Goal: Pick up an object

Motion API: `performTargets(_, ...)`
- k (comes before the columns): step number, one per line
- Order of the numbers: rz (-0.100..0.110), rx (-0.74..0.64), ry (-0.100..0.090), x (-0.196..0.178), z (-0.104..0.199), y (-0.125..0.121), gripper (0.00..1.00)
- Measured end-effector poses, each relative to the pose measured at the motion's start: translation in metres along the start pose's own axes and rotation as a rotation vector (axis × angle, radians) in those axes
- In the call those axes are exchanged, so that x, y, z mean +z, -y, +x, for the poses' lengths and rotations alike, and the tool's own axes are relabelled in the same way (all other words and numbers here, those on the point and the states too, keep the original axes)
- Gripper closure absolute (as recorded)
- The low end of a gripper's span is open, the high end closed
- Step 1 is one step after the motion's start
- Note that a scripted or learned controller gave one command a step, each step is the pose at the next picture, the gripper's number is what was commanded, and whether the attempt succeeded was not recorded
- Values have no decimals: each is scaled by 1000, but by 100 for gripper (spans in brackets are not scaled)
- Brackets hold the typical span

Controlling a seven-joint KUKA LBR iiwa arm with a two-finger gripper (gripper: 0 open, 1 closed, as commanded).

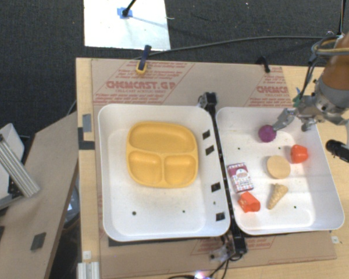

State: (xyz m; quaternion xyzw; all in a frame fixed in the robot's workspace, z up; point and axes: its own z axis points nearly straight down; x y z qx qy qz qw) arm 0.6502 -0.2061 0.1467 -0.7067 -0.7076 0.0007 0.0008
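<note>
My gripper (295, 118) hangs over the far part of the right bin (326, 214), and its two fingers stand apart, holding nothing. One finger reaches toward the purple ball (267, 133) and seems to be just beside it, maybe touching; the other finger (307, 124) is more to the right, over bare bin floor. So the ball is not between my fingers.

I think the first risk is here: if I close now, the near finger can push the round ball and it rolls away. The second risk is the bin's far wall, which is near my wrist.

The other objects lie nearer in the same bin: an orange-red piece (299, 153), a tan disc (278, 167), a small carton (241, 177), an orange block (249, 202) and a cone (277, 196). The left bin (113, 214) holds a yellow divided tray (162, 154).

The board (163, 80) under the bins carries the printed word "CHEMCAST GP". The carton's print is too small to read.
</note>
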Motion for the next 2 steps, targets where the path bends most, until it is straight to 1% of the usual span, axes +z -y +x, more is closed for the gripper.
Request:
performTargets(1,-17,0,4,33,1,-1,0)
performTargets(2,-22,-2,7,20,0,-2,100)
